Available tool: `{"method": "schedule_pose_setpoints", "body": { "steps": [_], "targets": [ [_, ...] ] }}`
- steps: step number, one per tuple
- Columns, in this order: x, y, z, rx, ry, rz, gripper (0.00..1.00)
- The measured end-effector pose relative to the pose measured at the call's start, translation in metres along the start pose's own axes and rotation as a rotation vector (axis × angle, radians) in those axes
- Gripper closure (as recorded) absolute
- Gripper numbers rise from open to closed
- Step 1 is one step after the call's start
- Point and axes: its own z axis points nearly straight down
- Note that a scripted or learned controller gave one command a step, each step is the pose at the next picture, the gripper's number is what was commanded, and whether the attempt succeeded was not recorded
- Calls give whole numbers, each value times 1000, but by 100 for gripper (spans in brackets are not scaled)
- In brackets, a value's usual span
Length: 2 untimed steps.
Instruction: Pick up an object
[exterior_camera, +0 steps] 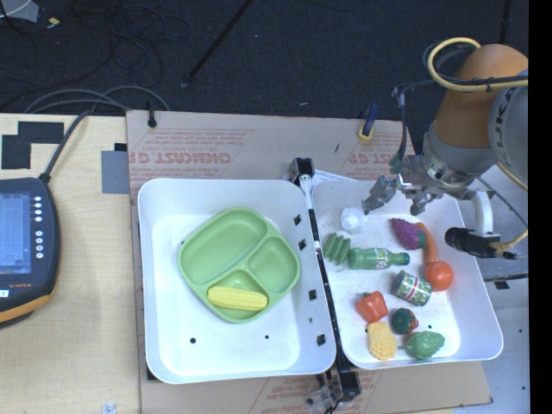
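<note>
— Toys galore in the right bin: a green bottle, a can, a tomato, a purple eggplant, a white ball. Nothing lifted yet!

— And the gripper?

— Hovering over the bin's far edge, fingers spread apart, nothing between them. I'd say the pick hasn't started.

— Left bin?

— Green divided plate with a corn cob in its near compartment. What's left: descend, close, lift.

Single fixed camera above the bench, looking down at a slant, far enough to take in both white bins whole, arm entering from the frame's right.
</note>
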Motion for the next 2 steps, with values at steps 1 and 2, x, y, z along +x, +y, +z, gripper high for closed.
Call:
{"method": "schedule_pose_setpoints", "body": {
  "steps": [1,2],
  "targets": [
    [0,0,-10,1,1,-1,100],
    [59,-19,-133,-10,0,-5,100]
  ]
}}
